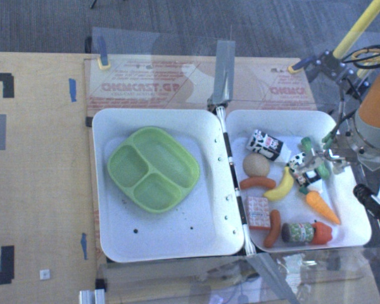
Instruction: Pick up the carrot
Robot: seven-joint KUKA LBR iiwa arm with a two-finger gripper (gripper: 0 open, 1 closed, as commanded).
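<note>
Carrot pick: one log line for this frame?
gripper over right bin | carrot lying in bin, not held | grasp not yet made

— What's on the arm (370, 116), as seen from here?

— One arm, grey casing, rounded segments. A broad orange band sits above the wrist, bright against the grey.

— Cabling?

— Black cables loop loosely near the top of the arm, bunched beside a dark metal bracket. A thinner cable runs down along the wrist.

— And the working end?

— Gripper (313, 166): a pale grey metal body, boxy, with small dark fittings. Its lower parts are too cluttered to read clearly; green and black-and-white bits show there, hard to separate from the hardware.

— Any markings or screws?

— None legible at this size
</note>
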